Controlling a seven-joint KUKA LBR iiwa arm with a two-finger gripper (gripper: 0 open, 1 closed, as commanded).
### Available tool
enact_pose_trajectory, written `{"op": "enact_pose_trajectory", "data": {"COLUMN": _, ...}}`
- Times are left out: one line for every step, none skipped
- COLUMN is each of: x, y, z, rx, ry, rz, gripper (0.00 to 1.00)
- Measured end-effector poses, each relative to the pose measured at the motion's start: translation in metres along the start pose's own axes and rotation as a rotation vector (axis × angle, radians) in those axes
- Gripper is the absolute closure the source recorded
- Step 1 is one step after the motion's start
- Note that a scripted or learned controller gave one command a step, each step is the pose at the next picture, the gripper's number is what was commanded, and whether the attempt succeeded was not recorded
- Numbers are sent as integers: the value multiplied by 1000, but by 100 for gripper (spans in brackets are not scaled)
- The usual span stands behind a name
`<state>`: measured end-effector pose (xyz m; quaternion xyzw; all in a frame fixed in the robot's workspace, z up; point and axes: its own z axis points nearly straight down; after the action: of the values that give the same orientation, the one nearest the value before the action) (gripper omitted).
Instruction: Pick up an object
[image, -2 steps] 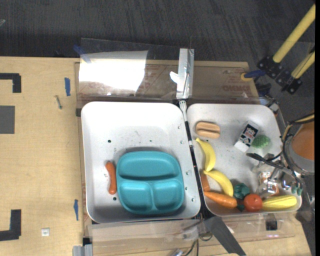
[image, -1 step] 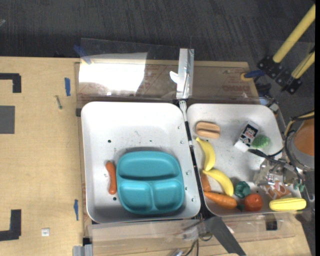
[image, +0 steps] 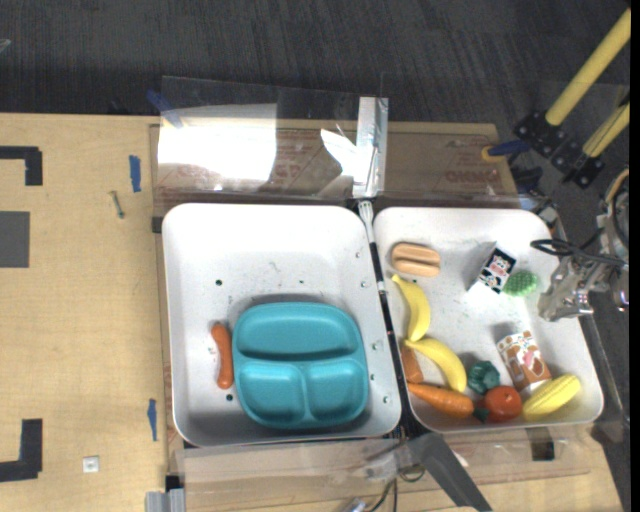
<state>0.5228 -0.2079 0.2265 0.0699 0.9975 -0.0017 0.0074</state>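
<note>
toy foods (image: 440, 360), loose, right bin (image: 455, 225)

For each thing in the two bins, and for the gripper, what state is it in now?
Teal tray: right side up, compartments bare, in left bin.
Sausage: lying against tray's left side.
Hot dog: lying flat, right bin.
Two bananas: lying, touching.
Carrot: lying by the near wall.
Tomato: beside carrot.
Can: tipped on its side.
Lemon: against can.
Gripper: at bin's right rim, holding nothing visible.
</note>
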Motion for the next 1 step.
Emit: {"op": "enact_pose_trajectory", "data": {"x": -60, "y": 12, "z": -129, "rx": -1, "ry": -2, "rz": 136, "gripper": 100}}
